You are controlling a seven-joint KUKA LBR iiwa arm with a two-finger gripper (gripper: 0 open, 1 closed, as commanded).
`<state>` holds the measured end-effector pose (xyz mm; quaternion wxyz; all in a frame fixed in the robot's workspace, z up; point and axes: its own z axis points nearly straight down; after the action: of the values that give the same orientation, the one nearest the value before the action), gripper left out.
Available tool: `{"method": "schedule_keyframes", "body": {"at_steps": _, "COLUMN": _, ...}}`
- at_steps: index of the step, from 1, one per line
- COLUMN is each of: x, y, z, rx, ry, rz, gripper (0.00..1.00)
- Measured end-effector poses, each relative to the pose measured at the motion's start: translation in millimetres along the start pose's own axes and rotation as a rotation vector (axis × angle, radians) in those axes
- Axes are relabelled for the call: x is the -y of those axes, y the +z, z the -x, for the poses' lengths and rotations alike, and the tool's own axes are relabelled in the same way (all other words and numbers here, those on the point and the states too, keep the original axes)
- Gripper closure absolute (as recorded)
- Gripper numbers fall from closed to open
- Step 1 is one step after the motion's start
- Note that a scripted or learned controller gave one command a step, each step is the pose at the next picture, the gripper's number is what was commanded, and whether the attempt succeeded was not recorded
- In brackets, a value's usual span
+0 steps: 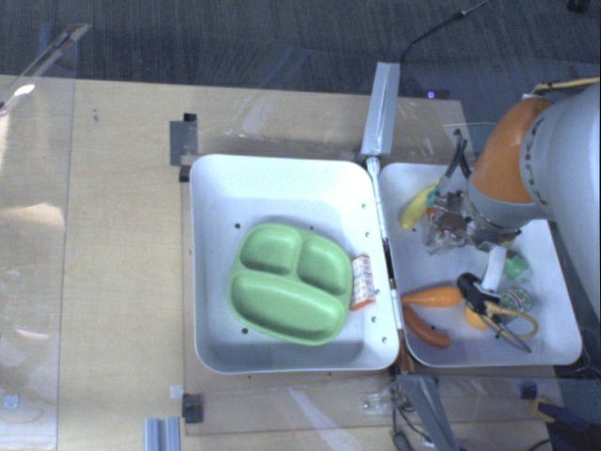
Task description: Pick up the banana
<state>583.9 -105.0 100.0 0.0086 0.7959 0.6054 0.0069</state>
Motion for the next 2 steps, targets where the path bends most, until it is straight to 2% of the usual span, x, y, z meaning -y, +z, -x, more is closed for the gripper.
{"method": "schedule_keyframes", "body": {"at_steps": 1, "x": 0, "y": 0, "z": 0, "rx": 0.000, "ry": 0.000, "rz": 0.000, "gripper": 0.00}}
{"method": "schedule_keyframes", "body": {"at_steps": 2, "x": -74, "y": 13, "z": 21, "rx": 0.003, "ry": 0.064, "rz": -0.044, "gripper": 0.00}}
